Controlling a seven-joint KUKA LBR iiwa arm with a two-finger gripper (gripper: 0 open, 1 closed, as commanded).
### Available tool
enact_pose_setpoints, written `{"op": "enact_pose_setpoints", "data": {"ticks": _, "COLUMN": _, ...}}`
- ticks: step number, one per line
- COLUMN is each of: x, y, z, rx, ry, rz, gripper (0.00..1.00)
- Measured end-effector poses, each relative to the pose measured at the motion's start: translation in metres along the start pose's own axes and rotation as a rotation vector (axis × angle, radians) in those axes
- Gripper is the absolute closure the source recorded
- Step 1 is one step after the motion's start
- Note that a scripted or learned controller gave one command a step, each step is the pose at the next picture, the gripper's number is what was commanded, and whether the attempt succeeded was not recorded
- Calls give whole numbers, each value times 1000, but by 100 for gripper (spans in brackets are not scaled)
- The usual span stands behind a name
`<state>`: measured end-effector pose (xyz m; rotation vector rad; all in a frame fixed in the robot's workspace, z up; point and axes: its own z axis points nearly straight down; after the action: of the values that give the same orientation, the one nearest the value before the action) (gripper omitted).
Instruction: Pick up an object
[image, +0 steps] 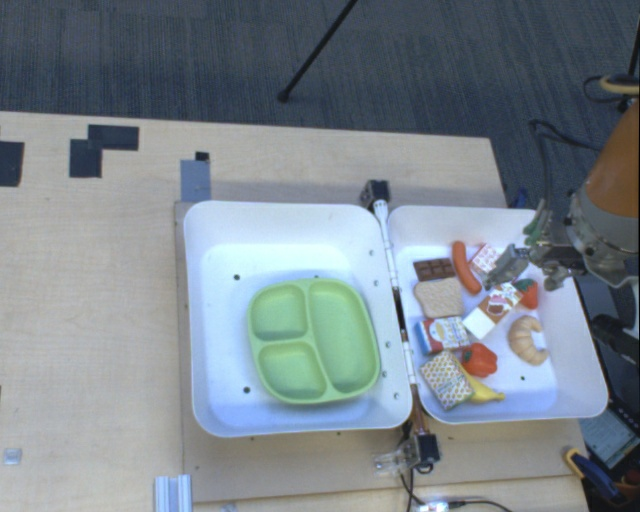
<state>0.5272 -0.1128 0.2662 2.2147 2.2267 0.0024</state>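
Observation:
The right bin (570, 395) holds several toy foods: an orange-red sausage (460, 266), a brown chocolate bar (433, 268), a tan cracker (438, 297), a white block (480, 322), a croissant (528, 339), a red pepper (480, 358), a banana (487, 392) and a checkered packet (445, 380). My gripper (530, 272) hangs over the bin's upper right part, above a small red and white carton (503, 298) and a red tomato-like piece (528, 295). Its two fingers stand apart, open, with nothing between them.
The left bin (215, 300) holds a green divided plate (313, 340). A metal clamp (376, 192) sits at the far end of the rim the two bins share. Bare wooden bench lies to the left. Cables hang at the right edge.

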Motion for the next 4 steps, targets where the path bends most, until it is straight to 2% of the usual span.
{"op": "enact_pose_setpoints", "data": {"ticks": 1, "x": -53, "y": 1, "z": 117, "rx": 2, "ry": 0, "rz": 4, "gripper": 0}}
{"op": "enact_pose_setpoints", "data": {"ticks": 2, "x": -19, "y": -39, "z": 179, "rx": -4, "ry": 0, "rz": 2, "gripper": 0}}
{"op": "enact_pose_setpoints", "data": {"ticks": 3, "x": -19, "y": -37, "z": 167, "rx": -9, "ry": -1, "rz": 2, "gripper": 100}}
{"op": "enact_pose_setpoints", "data": {"ticks": 4, "x": -92, "y": -4, "z": 102, "rx": -3, "ry": -3, "rz": 5, "gripper": 100}}
